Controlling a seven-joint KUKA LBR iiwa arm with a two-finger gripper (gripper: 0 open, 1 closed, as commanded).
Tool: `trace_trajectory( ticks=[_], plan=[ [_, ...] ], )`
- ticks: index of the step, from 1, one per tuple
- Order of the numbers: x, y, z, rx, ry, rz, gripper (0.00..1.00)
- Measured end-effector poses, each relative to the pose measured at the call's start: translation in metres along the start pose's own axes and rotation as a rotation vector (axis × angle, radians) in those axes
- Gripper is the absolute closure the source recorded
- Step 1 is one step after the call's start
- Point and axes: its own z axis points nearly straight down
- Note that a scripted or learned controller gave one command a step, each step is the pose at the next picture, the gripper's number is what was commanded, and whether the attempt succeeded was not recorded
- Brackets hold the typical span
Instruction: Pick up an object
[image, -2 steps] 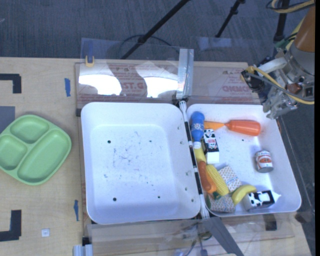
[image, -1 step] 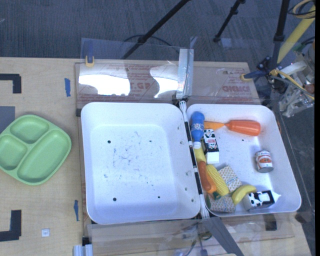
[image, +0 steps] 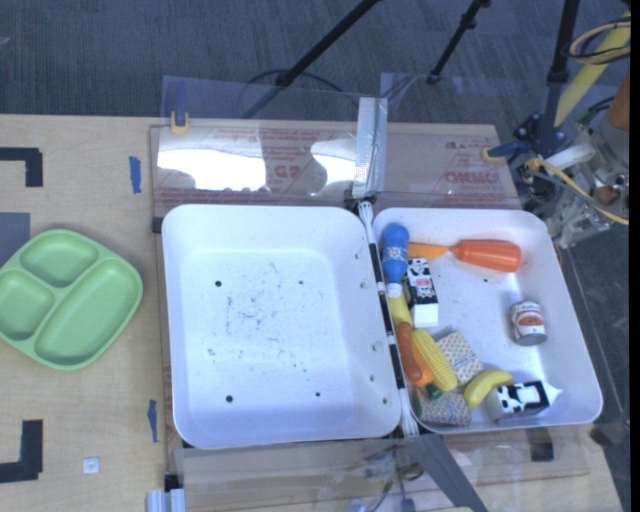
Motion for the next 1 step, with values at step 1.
trace_trajectory(
  ticks=[1],
  plan=[
    [0.0019,-0.0023,-0.0107,0.0,0.0,-0.005,1.0]
  ],
)
